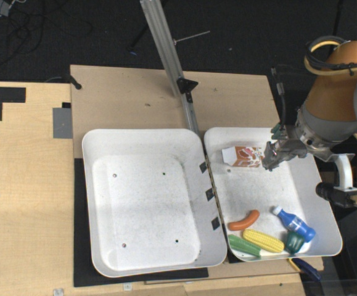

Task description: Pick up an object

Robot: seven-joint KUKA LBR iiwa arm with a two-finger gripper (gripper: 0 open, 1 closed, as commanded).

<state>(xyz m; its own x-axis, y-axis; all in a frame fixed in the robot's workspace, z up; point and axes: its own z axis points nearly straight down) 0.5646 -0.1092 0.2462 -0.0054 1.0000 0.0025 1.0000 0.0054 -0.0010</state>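
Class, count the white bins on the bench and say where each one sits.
2. One white bin sits on the left of the camera view; the other white bin sits beside it on the right, under the gripper.

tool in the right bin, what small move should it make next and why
Probably a short drop straight down onto the packet. The tool sits at the packet's right edge in the right bin, with nothing seen between its tips, and this is the closest thing to it. The sausage, corn and bottle lie grouped at the near end, farther off.
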